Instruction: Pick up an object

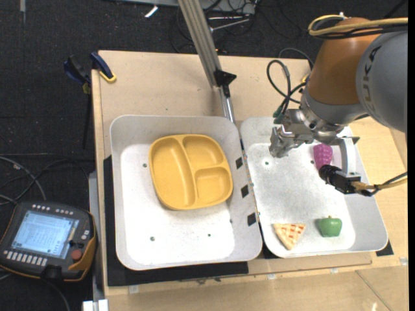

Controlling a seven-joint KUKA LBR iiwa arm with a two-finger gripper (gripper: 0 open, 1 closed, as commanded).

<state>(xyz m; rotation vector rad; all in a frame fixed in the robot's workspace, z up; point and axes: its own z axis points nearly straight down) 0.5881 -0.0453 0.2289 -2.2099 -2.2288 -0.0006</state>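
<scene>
A handheld controller with a lit screen (45, 238) lies nearest, on the dark carpet at the lower left, beside the desk (162, 83) — a pale tan board that carries two shallow white bins side by side. Cables trail over the floor at the back, and a slanted metal pole (201, 34) comes down from the top to the gap between the bins. A blue and yellow clamp (91, 67) sits at the desk's back left corner.

The end effector (283, 141) hangs over the back left part of the right bin (285, 186), pointing down at its speckled floor; whether it is released or clenched cannot be told from this angle.

The left bin (130, 219) holds one yellow plate (191, 172) with three compartments. The right bin holds three small things — one purple toy (322, 153) just right of the end effector, and, well apart from it near the front edge, one pizza slice (288, 234) and one green pepper (329, 226) side by side.
</scene>
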